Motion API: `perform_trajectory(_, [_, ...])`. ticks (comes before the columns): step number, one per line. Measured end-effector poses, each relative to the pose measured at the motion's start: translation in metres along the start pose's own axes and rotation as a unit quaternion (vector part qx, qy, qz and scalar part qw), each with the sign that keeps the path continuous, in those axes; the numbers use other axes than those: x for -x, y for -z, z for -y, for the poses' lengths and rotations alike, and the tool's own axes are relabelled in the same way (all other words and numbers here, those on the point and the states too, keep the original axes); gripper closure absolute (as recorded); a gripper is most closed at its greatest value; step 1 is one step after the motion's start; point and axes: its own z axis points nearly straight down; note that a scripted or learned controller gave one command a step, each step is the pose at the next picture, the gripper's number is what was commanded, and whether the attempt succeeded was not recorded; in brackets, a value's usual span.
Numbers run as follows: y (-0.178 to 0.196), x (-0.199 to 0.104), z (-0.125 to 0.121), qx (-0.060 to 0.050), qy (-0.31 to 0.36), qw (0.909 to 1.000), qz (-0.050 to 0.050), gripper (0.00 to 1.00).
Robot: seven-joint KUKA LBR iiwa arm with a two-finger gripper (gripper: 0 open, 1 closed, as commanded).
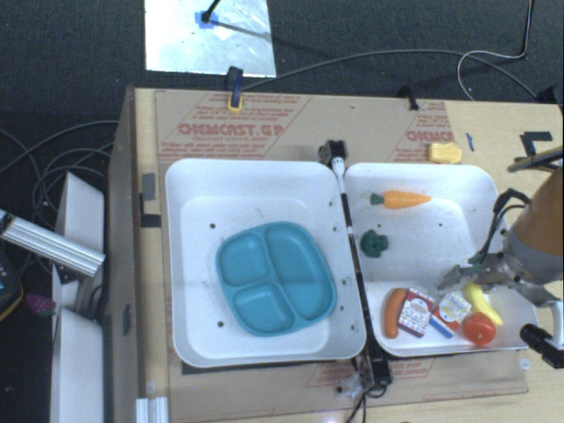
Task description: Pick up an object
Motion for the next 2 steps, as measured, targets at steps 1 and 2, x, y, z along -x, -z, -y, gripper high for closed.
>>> perform_trajectory(1, [0.011, 0.0, -0.002, 0.002, 0.0, 1.0, 0.001, 1.0])
perform_trajectory(2, [0.057, -0.035, -0.05, 0.002, 0.002, 1.0, 0.0, 1.0])
